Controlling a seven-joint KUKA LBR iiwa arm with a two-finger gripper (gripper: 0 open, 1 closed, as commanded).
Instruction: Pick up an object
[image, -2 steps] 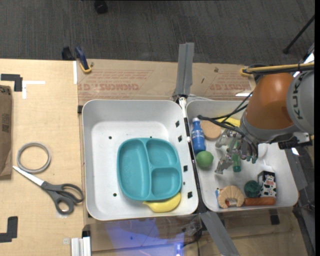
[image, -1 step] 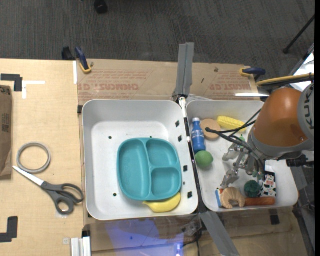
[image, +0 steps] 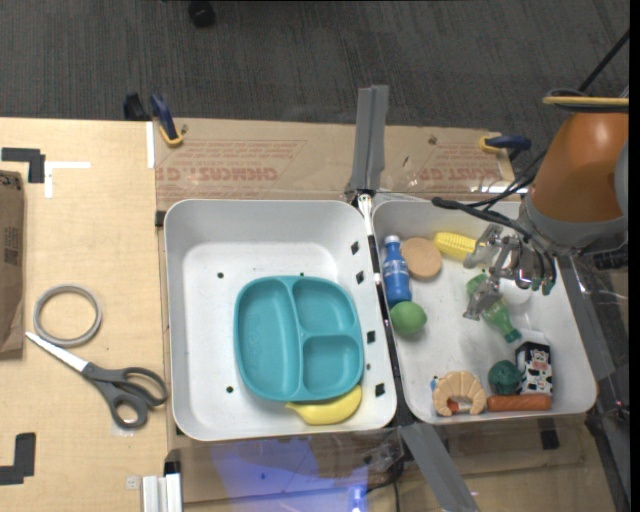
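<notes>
Tool (image: 484, 296) is low inside the right bin (image: 575, 318), arm entering from the right with the orange band above the wrist. Its metal fingers point down at a small green bottle-like item (image: 498, 320) lying on the bin floor; fingertips appear to touch or straddle the top of it, but whether the tool is clenched or released cannot be told from this angle, and nothing is clearly raised off the floor. Judged step: descent/grasp attempt, lift not yet made. Nearby in the same bin: yellow corn (image: 455, 243) and tan disc (image: 423, 259) toward the far wall, blue bottle (image: 395, 272) against the divider, green ball (image: 407, 318) just beside it. Nearer the front wall: teal ball (image: 504, 376), cow-print carton (image: 536, 369), croissant-like piece (image: 459, 393), orange carrot (image: 518, 403). Left bin (image: 190, 300) holds a teal divided plate (image: 299, 336) with a banana (image: 328, 408) under its front edge. Next move calls for firm closure on the green item, then a straight vertical lift clear of neighbours.
</notes>
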